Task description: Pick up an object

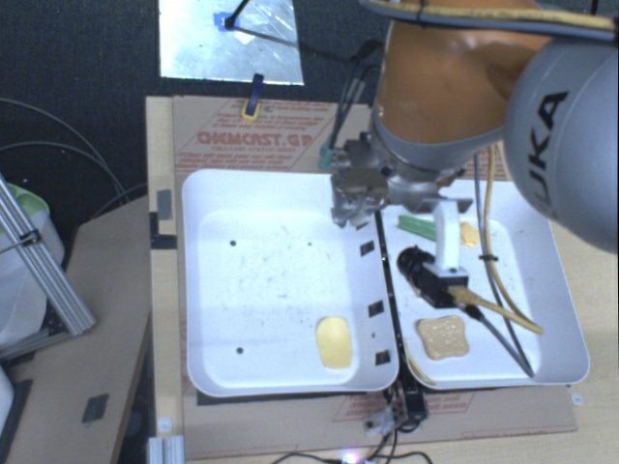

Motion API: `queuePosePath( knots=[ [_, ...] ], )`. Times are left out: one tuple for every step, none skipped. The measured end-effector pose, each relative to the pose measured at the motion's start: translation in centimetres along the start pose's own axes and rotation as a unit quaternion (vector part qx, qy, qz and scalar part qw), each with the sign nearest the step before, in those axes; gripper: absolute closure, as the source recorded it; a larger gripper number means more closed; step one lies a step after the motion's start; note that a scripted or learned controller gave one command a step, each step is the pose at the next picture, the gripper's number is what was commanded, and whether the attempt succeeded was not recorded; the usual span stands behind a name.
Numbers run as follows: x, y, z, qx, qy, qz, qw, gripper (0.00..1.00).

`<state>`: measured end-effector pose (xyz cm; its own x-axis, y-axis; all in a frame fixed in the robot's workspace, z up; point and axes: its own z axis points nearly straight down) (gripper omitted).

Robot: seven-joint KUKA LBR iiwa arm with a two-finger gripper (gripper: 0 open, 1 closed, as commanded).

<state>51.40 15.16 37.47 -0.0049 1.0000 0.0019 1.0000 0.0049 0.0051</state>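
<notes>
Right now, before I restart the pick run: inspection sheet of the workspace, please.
Surface: left bin and right bin side by side on a printed cardboard sheet; dark specks on the left bin's floor.
Job's things: yellow oval piece in the left bin, near its front; tan toast-shaped piece, green piece and small yellow piece in the right bin.
Clutter: nothing seen.
Grippers: gripper over the divide between the bins, toward their far end; grip state unclear.
Cables: yellow cable from the wrist over the right bin.
Surroundings: metal sheet on the dark floor; aluminium frame at left.
</notes>
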Motion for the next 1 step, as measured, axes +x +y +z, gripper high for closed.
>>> queuePosePath(
  knots=[
    [-0.85, -2.82, 0.45, 0.003, 0.000, 0.002, 1.0000, 1.00]
  ],
)
